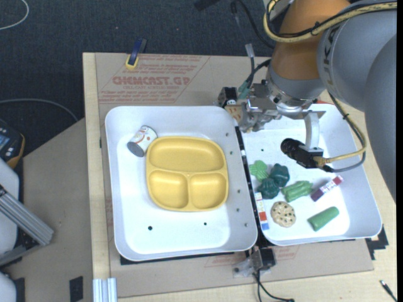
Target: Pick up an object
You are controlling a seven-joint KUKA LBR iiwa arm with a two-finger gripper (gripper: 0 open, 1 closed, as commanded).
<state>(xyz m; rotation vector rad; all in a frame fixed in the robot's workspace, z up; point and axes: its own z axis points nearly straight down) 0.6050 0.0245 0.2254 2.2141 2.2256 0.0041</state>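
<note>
My gripper [250, 114] hangs over the far left corner of the right bin [359, 194], by the wall between the two bins. Nothing shows in it. Loose objects lie nearer the front of this bin: a light green piece [258, 168], a teal piece [274, 178], a green pickle-like piece [297, 189], a cookie [283, 214], a green block [323, 218] and a purple-and-white marker [326, 187]. All of them sit below and to the right of the gripper, apart from it.
The left bin [123, 194] holds a yellow divided plate [187, 172] and a small tipped can [141, 140] at its far left. A black part with a cable [300, 152] hangs from the arm over the right bin. A blue-and-yellow tool [135, 53] lies on the cardboard behind the bins.
</note>
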